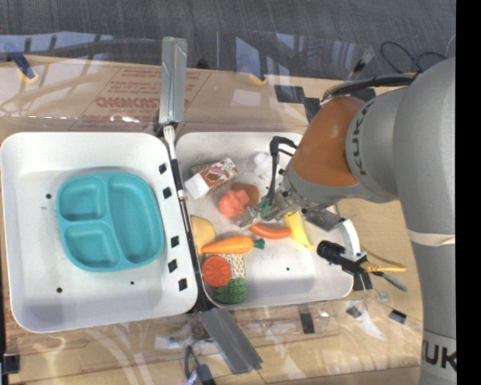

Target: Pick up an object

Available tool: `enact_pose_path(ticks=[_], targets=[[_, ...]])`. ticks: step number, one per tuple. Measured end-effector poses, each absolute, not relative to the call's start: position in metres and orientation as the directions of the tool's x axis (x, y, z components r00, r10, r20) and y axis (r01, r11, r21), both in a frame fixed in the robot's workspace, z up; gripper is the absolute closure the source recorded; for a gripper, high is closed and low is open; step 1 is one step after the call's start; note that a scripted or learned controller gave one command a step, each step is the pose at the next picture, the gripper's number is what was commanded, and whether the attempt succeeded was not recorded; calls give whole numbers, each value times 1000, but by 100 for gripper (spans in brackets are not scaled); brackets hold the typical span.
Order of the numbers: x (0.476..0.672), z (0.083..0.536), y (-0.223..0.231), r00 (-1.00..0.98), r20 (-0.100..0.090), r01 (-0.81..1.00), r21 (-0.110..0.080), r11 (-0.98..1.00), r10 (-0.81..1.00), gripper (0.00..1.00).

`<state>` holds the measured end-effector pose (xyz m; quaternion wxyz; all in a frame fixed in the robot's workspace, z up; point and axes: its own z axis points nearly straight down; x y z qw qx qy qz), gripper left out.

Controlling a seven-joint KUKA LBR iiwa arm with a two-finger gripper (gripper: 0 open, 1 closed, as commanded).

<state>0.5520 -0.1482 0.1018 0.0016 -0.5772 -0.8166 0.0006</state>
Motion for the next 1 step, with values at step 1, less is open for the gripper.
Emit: enact_pose_path(ticks=[1], targets=[[558, 274, -67, -287, 0, 958, 2, 287, 958, 100]])
